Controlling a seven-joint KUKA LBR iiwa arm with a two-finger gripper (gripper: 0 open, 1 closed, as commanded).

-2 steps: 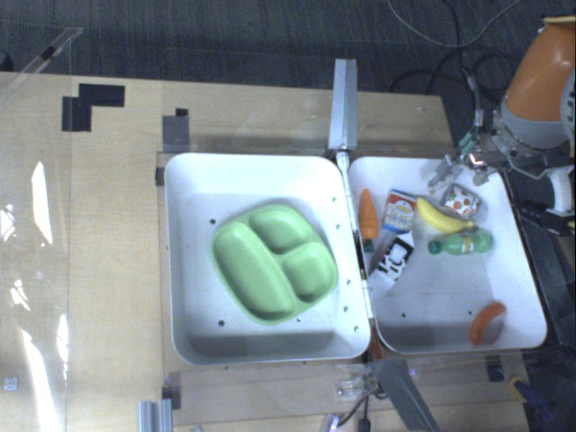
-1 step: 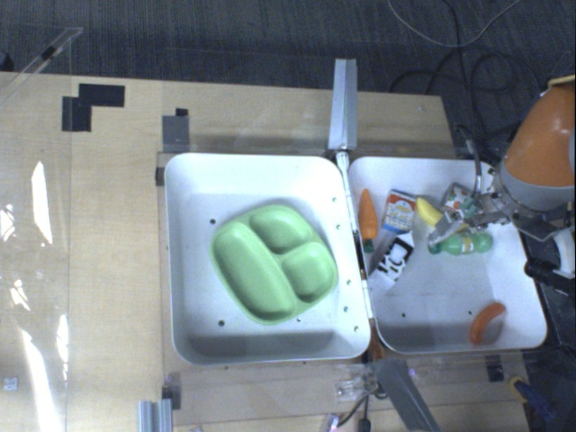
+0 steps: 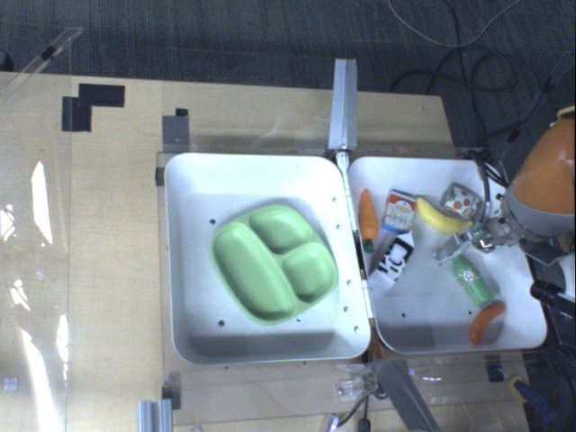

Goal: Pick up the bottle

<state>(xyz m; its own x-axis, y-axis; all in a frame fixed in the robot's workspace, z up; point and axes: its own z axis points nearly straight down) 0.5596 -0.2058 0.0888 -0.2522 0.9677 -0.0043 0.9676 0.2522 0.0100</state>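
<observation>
Bottle (image 3: 472, 280), green and lying on its side, rests in the right bin (image 3: 423, 327) between the banana (image 3: 438, 216) and an orange thing (image 3: 486, 321) near the front wall. The tool (image 3: 474, 239) hangs just above its upper end, probably lining up a grasp; how far it is open I cannot tell. The left bin (image 3: 189, 268) holds a green tray (image 3: 274, 261).

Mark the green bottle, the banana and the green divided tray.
green bottle (image 3: 472, 280), camera view, middle of its body, right bin.
banana (image 3: 438, 217), camera view, middle of the yellow fruit, right bin.
green divided tray (image 3: 273, 261), camera view, central ridge between compartments, left bin.
</observation>
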